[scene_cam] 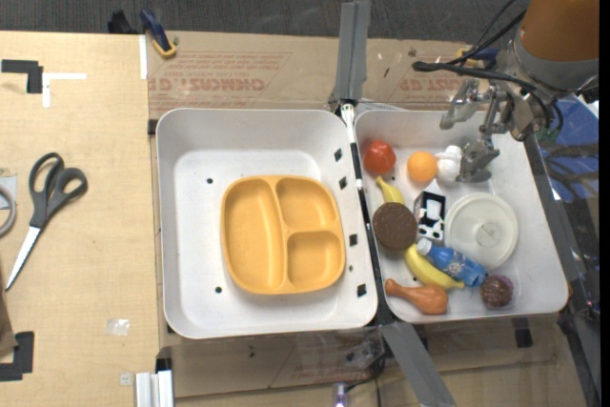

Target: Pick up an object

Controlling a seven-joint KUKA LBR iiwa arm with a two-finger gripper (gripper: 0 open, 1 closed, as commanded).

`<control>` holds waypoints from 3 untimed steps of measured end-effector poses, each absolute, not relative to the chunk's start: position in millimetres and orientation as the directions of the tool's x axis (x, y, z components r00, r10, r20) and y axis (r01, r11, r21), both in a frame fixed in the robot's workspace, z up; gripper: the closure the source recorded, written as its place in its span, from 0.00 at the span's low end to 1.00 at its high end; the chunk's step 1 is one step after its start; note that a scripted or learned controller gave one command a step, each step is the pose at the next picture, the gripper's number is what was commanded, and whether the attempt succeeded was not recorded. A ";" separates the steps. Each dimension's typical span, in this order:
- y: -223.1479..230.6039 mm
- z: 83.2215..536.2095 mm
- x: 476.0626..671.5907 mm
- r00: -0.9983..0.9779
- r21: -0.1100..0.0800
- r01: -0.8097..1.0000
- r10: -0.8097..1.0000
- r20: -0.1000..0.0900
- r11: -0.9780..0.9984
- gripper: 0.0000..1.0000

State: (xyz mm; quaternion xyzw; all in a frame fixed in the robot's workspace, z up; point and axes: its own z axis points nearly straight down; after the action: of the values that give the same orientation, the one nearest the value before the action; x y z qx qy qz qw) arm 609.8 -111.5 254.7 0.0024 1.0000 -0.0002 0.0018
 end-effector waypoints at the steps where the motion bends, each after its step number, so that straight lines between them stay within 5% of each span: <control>1: -131.7 118.5 624.9 -0.998 -0.001 0.064 0.064 -0.018 0.998 0.00; 2: -91.7 94.0 610.4 -0.984 0.000 0.178 0.178 -0.006 0.984 0.00; 3: -91.3 104.2 611.7 -0.984 -0.001 0.176 0.176 -0.010 0.984 1.00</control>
State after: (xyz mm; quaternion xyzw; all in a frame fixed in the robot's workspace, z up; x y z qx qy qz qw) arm 611.7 -91.3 104.2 0.0883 0.9961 -0.0009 0.0049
